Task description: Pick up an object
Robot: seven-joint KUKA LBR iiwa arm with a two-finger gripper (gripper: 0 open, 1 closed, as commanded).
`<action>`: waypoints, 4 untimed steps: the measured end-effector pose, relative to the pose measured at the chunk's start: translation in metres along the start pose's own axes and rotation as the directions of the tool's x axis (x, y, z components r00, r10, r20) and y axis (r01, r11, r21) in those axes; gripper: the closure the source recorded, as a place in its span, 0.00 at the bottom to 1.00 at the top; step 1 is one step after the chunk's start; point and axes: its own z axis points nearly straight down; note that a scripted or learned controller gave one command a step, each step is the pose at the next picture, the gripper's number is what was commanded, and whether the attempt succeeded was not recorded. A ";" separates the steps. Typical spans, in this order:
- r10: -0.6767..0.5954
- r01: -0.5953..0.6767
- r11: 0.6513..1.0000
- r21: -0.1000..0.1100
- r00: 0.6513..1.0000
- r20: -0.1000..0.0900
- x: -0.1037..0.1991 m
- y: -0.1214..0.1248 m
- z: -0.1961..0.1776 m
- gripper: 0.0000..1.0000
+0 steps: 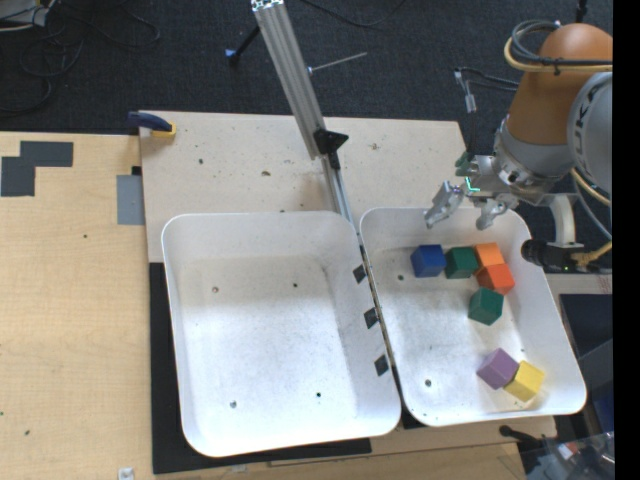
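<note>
Gripper [466,206] hovers, fingers seemingly spread and empty, over the right bin [560,318]'s far edge; the blue cube [428,260] looks light, rigid—pinch its flat opposite faces.

All the blocks lie in the right bin [560,313]. Along its far side a blue cube [428,260], green cube [461,262] and orange cube [491,256] form a row. A red-orange block [497,278] and a dark green cube [485,306] sit just nearer. In its near right corner, a purple cube [497,368] touches a yellow cube [526,380].
</note>
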 end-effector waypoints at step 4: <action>-0.005 0.005 1.000 -0.004 1.000 0.002 0.004 0.009 0.123 0.00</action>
